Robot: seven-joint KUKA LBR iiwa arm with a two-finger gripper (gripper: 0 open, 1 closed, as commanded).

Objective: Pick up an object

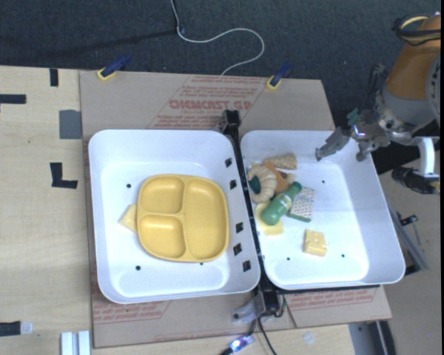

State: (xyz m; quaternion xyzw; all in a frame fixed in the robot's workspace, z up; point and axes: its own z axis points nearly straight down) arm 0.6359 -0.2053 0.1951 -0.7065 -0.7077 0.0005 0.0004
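My gripper (343, 151) hangs over the far right part of the right bin (355, 220), open, with nothing between its fingers. To its left, against the bin's left wall, lies a pile of toy food: a tan croissant (266, 177), a bread piece (283, 160), a green bottle (276, 207) and a green checkered packet (303, 206). A yellow cheese block (314, 242) lies alone nearer the front. The gripper is clear of all of them.
In the left bin (111, 272) sits a yellow divided plate (183, 217), with a small yellow wedge (127, 217) at its left edge. Black clips (231, 120) join the bins at the middle wall. A white cable (222, 35) runs behind the bench.
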